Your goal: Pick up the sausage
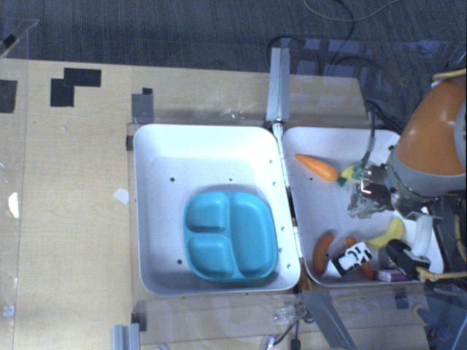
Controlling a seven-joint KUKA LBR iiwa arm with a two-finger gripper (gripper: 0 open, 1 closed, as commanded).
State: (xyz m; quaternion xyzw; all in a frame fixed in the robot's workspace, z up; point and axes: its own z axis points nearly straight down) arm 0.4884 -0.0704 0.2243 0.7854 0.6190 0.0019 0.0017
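Note:
The sausage (322, 251), reddish brown and short, lies near the front left of the right bin (314, 203). My gripper (364, 197) hangs over the middle right of that bin, up and to the right of the sausage and well apart from it. I see nothing held in it.
An orange carrot (317, 167) lies at the back of the right bin. A yellow banana (389, 233), a black-and-white item (352, 257) and other small objects crowd the front right corner. The left bin (160, 166) holds a blue divided plate (230, 234).

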